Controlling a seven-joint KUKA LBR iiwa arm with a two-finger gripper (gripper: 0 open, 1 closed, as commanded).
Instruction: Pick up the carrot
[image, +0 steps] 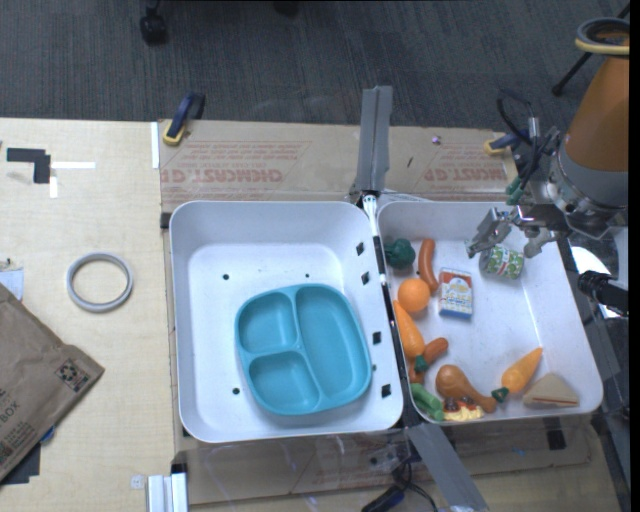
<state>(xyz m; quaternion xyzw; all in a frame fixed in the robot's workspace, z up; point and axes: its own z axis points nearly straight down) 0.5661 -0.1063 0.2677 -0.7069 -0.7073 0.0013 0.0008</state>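
Carrot (521, 371) lying in right bin (575, 330) near front corner | pincer (505, 238) hovering over bin's back, fingers apart, gripping nothing | step: approaching | next: moving forward, descending over carrot

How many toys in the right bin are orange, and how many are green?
Orange: 3, the orange, one carrot, another carrot
Green: 3, the broccoli, the can, the pepper
Total: 6
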